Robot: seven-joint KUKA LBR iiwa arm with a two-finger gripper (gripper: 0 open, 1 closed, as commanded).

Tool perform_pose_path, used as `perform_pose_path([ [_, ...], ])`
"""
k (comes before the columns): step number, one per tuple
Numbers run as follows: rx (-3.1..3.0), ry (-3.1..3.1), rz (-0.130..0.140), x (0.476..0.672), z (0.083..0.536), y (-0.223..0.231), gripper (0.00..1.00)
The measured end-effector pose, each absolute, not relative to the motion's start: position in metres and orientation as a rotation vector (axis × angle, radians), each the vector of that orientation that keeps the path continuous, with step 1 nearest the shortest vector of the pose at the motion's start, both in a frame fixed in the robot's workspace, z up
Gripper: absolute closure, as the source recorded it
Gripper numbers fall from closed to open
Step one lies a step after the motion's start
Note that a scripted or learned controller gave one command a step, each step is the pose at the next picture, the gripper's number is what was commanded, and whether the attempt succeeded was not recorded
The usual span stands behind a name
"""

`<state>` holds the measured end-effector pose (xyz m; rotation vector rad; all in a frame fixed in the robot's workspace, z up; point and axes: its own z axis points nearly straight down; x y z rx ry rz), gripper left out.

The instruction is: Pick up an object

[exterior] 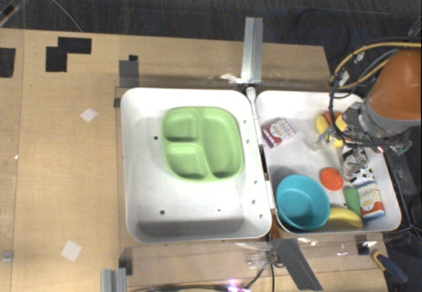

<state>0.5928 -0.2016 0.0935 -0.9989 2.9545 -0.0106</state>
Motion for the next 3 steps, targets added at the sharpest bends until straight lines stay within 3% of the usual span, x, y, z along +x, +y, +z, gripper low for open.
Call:
perform_pose_path([
  [1, -0.903, 2.990, -0.013, 0.582, 0.093, -0.151, 0.00],
  [2, -0.761, 3.017, -0.028, 0.543, 0.095, -0.122, 0.00],
  [3, -0.826, 3.010, -0.015, 0.627, 0.093, -0.168, 0.00],
])
